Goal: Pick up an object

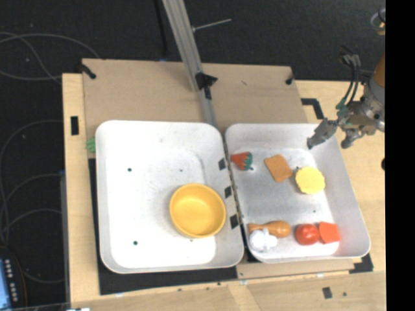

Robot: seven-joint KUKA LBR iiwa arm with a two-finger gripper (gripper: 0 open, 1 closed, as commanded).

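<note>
I see the yellow bowl (197,210) alone in the left bin (123,154); the right bin (272,193) groups the small pieces, handy for picking. My pincer (337,137) hovers at its upper right rim, prongs apart, holding nothing; nearest sits the yellow ball (310,181).

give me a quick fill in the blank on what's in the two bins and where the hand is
1. The yellow bowl sits in the ____ bin.
2. The hand hangs over the right bin's far ____ corner.
3. Next to the orange block in the near right corner lies a ____ tomato-like thing.
4. The tan slice lies just left of a ____ round piece.

Missing words: left; right; red; yellow
</note>
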